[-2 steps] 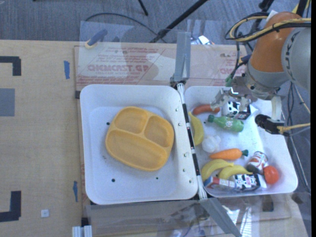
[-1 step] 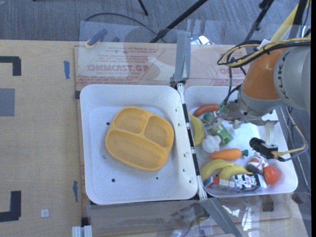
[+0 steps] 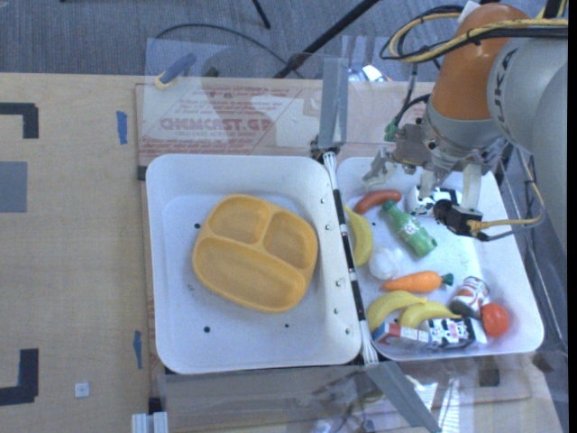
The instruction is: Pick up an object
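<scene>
Two shallow white plastic bins stood side by side on the bench; the left bin (image 3: 171, 332) carried one yellow plastic plate with three compartments (image 3: 255, 252), lying flat near its middle. The right bin (image 3: 514, 273) carried all the small toy foods; a red sausage (image 3: 377, 200) lay near its upper left part, and a green bottle (image 3: 407, 228) lay tilted just below it; a yellow banana (image 3: 361, 237) lay against the left wall, with a small white round object (image 3: 385, 262) beside it. An orange carrot with a green end (image 3: 416, 281) lay across the middle; two more yellow bananas (image 3: 410, 311) lay near the lower edge, touching a flat black and white carton (image 3: 433, 334); a small red and white can (image 3: 470, 295) and a red tomato (image 3: 495, 319) lay at the lower right. The grey arm with the orange band (image 3: 473, 70) reached in from the right; its gripper (image 3: 444, 185) hung over the upper part of the right bin, just beside the green bottle; whether the pincer was wide or narrow, I could not tell, and nothing was seen held in it.
</scene>
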Robot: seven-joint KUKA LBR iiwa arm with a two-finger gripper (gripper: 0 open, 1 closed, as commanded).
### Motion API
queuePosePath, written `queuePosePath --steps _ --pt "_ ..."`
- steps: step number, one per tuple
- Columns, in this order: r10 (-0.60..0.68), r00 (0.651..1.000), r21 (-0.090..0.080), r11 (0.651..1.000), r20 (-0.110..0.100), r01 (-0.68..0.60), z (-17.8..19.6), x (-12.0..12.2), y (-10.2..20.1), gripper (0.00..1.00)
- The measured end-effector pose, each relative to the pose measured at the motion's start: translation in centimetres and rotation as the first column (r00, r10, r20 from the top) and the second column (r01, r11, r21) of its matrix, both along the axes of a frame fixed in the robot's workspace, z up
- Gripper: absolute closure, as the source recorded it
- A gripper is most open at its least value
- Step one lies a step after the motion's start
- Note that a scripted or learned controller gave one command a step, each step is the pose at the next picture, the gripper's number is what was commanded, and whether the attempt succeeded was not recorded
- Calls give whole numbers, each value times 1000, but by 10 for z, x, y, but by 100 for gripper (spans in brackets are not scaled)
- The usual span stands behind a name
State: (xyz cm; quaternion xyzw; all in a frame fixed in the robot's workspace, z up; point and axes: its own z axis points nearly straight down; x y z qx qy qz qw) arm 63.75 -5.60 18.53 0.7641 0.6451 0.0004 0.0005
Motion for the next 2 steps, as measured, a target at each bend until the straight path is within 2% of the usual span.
queuePosePath --steps 1,2 --pt "335 942 1 942 -1 -335 -91 -52 -41 0" --pt "334 943 -1 943 2 -334 -81 -51 -41 100"
